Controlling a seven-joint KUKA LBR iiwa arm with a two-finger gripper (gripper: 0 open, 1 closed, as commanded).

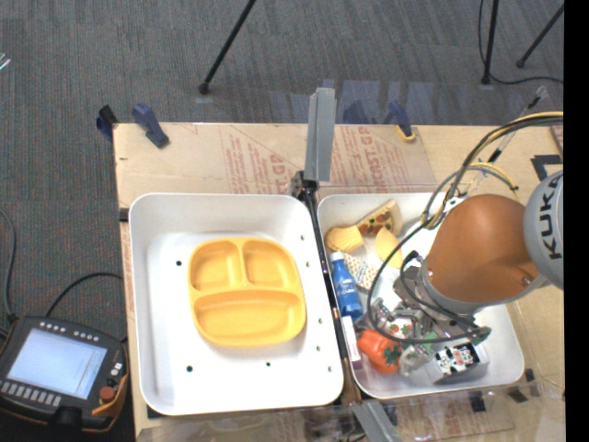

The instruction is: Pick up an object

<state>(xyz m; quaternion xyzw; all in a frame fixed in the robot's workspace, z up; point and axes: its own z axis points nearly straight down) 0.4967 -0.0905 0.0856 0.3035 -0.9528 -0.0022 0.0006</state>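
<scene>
Near the counter's left edge, on the floor, lies one dark handheld control pad with a pale screen. Two blue clamps grip the counter's far edge, one by the far left corner and one further right. Two shallow white plastic bins sit side by side on the brown cardboard surface. The left bin carries a single glossy yellow plastic tray with three compartments, lying flat at its middle.

The right bin holds a jumble of small things along its left and far parts: one blue tube-shaped bottle with a white label lying lengthwise against the left wall, one pale yellow rounded wedge, one toy pizza slice with red dots, and one orange-red rounded toy toward the near left corner.

The grey arm, with its smooth orange band, reaches in from the right edge and bends steeply down over the right bin. The pincer hangs low just beside the orange-red toy; whether it is spread or pinched cannot be told, as cables and the wrist hide it.
</scene>
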